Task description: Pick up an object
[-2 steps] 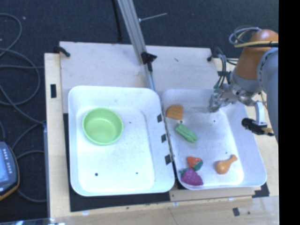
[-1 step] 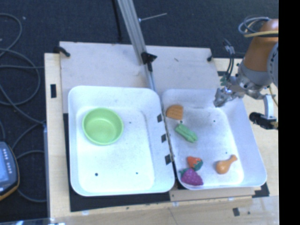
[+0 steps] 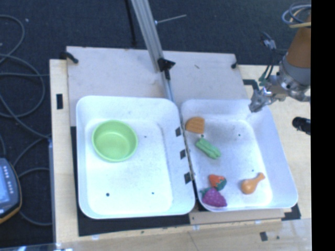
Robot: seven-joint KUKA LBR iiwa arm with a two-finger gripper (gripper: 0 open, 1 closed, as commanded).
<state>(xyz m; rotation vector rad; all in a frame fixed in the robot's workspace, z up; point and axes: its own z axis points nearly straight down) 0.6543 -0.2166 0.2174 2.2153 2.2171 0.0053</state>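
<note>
Along the near edge of the right bin [image 3: 277, 156], a purple bunch of toy grapes [image 3: 214, 197] lay in the near-left corner, with a red-and-green toy strawberry [image 3: 217, 181] just behind it, the two touching or nearly so. To their right, apart from both, lay an orange toy drumstick [image 3: 252, 183], its narrow end pointing to the far right. Farther back, a green toy vegetable [image 3: 208, 148] lay at a slant near the bin's left wall, and beyond it an orange-brown bread-like piece [image 3: 195, 124] sat close to the far-left corner. In the left bin [image 3: 157, 192], a light green bowl [image 3: 114, 140] stood upright in the far-left part. The two bins rested side by side on the table [image 3: 125, 72]. Over the far-right corner of the right bin hung the gripper [image 3: 256, 104], with nothing visible between its fingers; whether it was spread or closed could not be made out.
</note>
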